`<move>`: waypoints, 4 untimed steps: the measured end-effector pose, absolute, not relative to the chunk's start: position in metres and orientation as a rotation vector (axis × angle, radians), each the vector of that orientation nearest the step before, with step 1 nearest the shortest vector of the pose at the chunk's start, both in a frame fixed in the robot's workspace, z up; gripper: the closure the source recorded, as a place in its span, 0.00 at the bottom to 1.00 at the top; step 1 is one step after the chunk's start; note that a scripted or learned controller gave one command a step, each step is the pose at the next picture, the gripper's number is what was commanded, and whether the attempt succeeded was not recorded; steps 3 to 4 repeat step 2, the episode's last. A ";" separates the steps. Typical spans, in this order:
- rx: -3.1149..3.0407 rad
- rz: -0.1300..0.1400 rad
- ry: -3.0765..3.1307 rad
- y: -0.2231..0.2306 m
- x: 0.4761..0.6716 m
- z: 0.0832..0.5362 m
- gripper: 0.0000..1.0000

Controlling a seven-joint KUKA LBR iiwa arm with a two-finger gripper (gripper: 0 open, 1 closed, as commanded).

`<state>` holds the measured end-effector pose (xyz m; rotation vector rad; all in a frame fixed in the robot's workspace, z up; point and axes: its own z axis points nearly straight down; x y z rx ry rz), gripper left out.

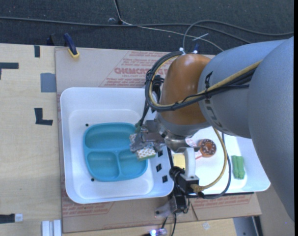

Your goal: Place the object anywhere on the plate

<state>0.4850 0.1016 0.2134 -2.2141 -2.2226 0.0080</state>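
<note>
- Reaching in from the right, the grey arm (237, 92) covers most of the right bin (254, 183).
- The left bin (72, 132) holds the blue sectioned plate (107, 151).
- Its jaws (143, 146) sit over the plate's right edge; whether apart or together, I cannot tell.
- A small patterned object (146, 153) shows there; it looks light and soft, best pinched across its middle.

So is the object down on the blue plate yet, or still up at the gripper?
Cannot tell. The object sits at the gripper over the plate's right edge; contact isn't visible.
</note>
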 end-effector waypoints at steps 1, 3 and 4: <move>-2.218 0.003 -2.223 0.108 0.490 0.231 1.00; -2.219 0.004 -2.221 0.108 0.490 0.230 0.00; -2.219 0.004 -2.221 0.108 0.490 0.230 0.00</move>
